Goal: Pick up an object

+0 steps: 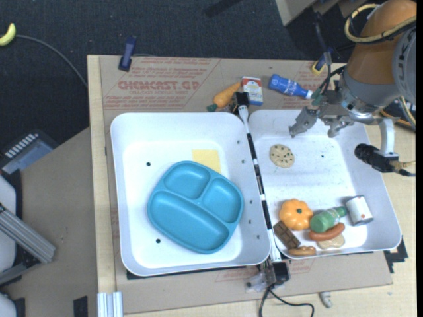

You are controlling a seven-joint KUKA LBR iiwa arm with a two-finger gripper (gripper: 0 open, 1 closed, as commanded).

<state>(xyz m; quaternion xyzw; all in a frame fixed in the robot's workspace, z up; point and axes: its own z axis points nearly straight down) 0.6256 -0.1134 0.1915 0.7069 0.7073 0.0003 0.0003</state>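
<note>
Grey arm (380,58) over right bin (377,177), pincer (316,123) open

Tan bench (165,78) with red "CHEMCAST GP" lettering printed across its far strip. Bearing 2 shallow white bins side by side: left bin (129,150) and right bin (383,203), their inner rims touching along a black seam. Behind the bins, on bare board: a blue clip (127,53) at the far left edge, an orange carrot-like toy (227,95) near the middle, a small red-and-white carton (252,90) just beside it, and a blue bottle (289,86) lying on its side further right. At the near edge, a black cable (274,289) trailing off the front.
</note>
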